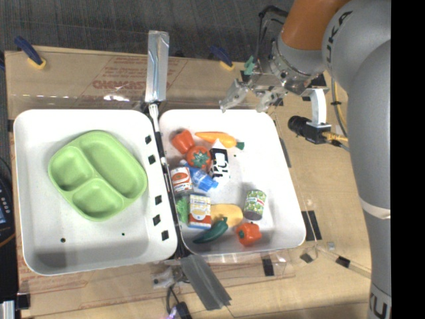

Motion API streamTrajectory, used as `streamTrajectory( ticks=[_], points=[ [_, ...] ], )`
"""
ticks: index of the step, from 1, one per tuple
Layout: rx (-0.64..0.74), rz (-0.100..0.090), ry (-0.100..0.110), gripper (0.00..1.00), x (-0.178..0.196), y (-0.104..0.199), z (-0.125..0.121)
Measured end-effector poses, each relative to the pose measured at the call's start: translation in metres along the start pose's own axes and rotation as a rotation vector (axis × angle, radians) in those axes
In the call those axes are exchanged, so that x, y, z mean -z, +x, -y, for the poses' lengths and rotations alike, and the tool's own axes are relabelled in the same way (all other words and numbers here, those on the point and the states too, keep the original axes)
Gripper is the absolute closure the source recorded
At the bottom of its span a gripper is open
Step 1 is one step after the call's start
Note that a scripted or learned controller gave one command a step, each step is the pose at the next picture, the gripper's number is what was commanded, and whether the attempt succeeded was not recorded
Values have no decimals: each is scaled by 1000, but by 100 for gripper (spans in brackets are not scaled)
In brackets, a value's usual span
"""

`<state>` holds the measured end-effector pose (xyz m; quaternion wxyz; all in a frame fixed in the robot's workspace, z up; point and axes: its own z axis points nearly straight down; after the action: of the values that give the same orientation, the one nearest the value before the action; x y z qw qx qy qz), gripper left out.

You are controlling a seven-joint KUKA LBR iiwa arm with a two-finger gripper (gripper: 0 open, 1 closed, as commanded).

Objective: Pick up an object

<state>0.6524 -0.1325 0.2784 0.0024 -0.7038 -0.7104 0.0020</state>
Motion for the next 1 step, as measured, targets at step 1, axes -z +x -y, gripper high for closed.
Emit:
streamTrajectory(
  ticks=[1],
  points=[
    [135,-1,1,0,-132,-16,9]
  ],
)
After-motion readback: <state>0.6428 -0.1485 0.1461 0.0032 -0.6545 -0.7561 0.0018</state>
